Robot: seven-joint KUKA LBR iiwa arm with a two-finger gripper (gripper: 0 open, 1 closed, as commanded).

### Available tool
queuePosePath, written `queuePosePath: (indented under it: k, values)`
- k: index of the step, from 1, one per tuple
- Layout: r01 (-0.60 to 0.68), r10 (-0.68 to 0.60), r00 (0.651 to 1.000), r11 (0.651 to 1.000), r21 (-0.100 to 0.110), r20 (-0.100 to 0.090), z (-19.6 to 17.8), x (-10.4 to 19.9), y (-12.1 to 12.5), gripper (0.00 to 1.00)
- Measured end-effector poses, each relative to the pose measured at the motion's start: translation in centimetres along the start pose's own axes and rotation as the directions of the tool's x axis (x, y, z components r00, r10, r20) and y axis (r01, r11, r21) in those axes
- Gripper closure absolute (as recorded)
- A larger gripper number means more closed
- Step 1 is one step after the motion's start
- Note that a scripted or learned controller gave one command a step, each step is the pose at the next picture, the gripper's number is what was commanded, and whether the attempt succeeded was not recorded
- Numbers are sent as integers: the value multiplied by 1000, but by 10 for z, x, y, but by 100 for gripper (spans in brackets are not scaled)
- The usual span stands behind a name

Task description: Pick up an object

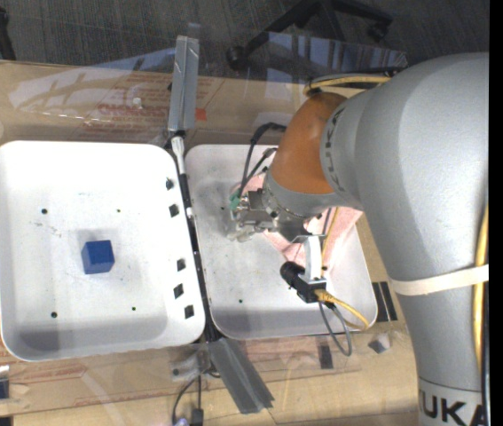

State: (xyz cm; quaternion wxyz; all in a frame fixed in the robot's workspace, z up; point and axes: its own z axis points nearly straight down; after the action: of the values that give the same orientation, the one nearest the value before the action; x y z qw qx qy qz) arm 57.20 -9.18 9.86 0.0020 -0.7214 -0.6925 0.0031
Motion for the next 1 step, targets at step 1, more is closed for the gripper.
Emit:
queuePosePath:
  k: [1]
  values:
    - [-4, 4, 1000, 1000, -5, -2, -93, 7, 41, 100]
